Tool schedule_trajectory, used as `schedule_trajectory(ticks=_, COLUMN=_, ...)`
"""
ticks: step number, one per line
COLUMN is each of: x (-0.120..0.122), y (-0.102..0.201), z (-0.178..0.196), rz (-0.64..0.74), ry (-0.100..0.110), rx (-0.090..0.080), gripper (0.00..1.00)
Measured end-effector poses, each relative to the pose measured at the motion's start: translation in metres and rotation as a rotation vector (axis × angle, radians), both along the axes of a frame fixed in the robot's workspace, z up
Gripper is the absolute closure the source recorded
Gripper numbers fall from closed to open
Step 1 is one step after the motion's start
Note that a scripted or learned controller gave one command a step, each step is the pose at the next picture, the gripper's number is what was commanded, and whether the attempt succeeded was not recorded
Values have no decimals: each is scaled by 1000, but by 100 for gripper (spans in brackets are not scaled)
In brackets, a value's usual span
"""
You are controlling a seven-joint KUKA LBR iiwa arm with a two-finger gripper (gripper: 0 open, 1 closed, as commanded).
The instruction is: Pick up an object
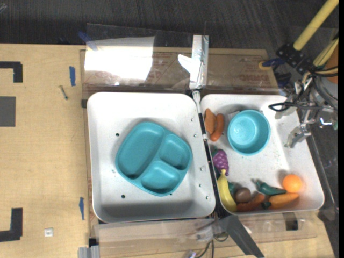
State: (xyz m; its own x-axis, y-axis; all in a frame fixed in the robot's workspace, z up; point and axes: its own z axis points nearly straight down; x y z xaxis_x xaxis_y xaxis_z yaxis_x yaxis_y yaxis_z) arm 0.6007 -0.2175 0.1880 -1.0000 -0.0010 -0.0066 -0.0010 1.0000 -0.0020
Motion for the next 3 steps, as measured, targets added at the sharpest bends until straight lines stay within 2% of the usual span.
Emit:
schedule_trajectory(ticks=1, x=66, y=23, z=-78, rz=58, ry=10, rx=6, gripper=0)
schedule_trajectory(ticks=2, x=2, y=-8, z=-100, rz=122, ry=-2, rx=-3, gripper=0)
schedule_trajectory(ticks=3, x=-66, y=-7, z=-100, rz=329, ry=-2, rx=-3, gripper=0)
